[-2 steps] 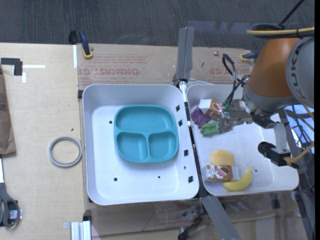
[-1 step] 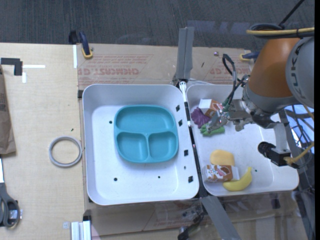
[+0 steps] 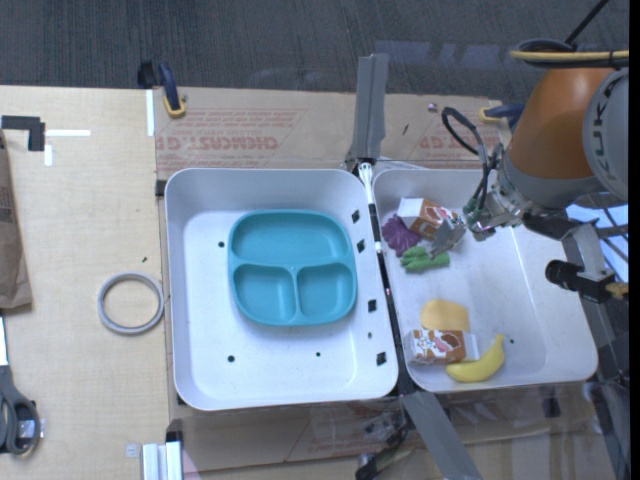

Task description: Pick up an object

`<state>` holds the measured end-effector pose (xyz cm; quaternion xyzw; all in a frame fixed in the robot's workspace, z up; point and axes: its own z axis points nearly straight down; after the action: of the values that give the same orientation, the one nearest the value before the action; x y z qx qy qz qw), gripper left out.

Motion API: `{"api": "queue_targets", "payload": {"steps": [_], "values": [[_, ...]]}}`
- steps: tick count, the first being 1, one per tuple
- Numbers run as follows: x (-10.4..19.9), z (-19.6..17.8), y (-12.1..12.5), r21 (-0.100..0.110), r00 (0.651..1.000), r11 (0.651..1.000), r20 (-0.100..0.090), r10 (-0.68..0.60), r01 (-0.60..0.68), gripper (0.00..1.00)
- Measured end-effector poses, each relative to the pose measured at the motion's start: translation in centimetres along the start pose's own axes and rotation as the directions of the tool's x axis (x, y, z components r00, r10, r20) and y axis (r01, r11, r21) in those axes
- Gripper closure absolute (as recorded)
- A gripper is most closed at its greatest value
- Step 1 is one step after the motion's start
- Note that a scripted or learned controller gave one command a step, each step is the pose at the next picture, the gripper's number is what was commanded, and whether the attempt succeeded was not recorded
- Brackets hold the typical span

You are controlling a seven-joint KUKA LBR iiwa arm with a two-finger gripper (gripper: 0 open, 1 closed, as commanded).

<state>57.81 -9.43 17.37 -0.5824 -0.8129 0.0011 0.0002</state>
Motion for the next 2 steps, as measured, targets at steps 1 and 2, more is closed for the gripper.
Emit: {"api": "queue_targets", "payload": {"steps": [1, 2], "values": [[-3.1, 7.1, 2.3, -0.003, 0.998, 0.998, 0.002, -0.057, 0.057, 0.0], [-3.1, 5.4, 0.1, -0.003, 0.866, 0.866, 0.001, -0.5, 0.5, 0.0]]}}
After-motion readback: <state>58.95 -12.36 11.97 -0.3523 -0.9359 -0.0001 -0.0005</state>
